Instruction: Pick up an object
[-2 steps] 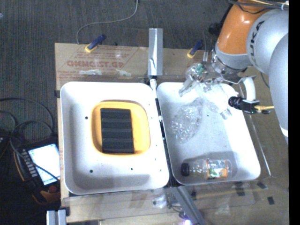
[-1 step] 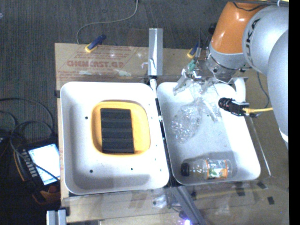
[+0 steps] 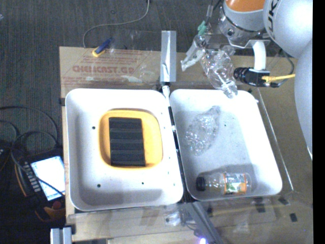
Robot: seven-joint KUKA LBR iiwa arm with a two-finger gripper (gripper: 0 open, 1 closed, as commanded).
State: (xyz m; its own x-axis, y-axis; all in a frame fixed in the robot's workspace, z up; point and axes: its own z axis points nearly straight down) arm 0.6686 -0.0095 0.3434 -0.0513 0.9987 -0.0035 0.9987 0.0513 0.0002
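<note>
My gripper (image 3: 205,52) hangs over the far rim of the right bin (image 3: 264,136), below the arm's orange band. It is shut on a clear plastic bottle (image 3: 219,71), which tilts down to the right with its cap end over the bin's back edge. In the middle of the right bin lies a crumpled clear plastic piece (image 3: 202,128). A small bottle with an orange label (image 3: 224,182) lies on its side near that bin's front wall.
The left bin (image 3: 81,151) holds a yellow tray with a black ridged block (image 3: 127,140). A metal divider post (image 3: 168,55) stands behind the gap between the bins. A blue item (image 3: 101,47) lies on the cardboard at the back left.
</note>
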